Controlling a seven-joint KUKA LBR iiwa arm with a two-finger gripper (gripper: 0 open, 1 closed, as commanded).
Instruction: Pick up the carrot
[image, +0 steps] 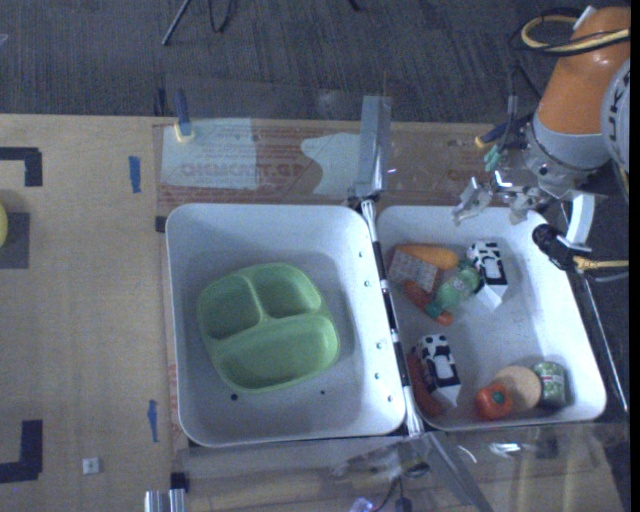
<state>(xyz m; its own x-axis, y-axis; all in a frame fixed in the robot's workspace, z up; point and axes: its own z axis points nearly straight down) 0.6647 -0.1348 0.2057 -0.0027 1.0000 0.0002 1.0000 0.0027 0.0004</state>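
Camera view, claw (497, 197): hanging over the far rim of the right bin, near its upper corner; fingers spread apart, nothing between them.
Arm (580, 90): grey with an orange band, coming in from the upper right, wrist just above the claw.
Carrot (432, 256): orange, lying on its side in the far left part of the right bin, below and left of the claw, apart from it; one end against a small printed packet.
Packet (412, 270): flat, greyish pink, just beside the carrot, near the bin's left wall.
Green bottle (455, 290): tilted, below the carrot, over a red-orange piece whose kind cannot be told.
Black-and-white carton (488, 266): right of the carrot, near the middle of the bin.
Second black-and-white carton (438, 366): nearer the front, beside a dark red strip along the left wall.
Tomato (494, 400): red, at the front of the bin, touching a round tan piece.
Round tan piece (519, 386): between the tomato and a small green can.
Green can (551, 383): at the front right corner.
Right bin (575, 330): white, shallow, holding all the small things.
Left bin (190, 300): white, side by side with the right one.
Green tray (267, 325): three sections, lying flat in the middle of the left bin.
Table (80, 300): pale wood, with blue tape marks and black corner marks at the left.
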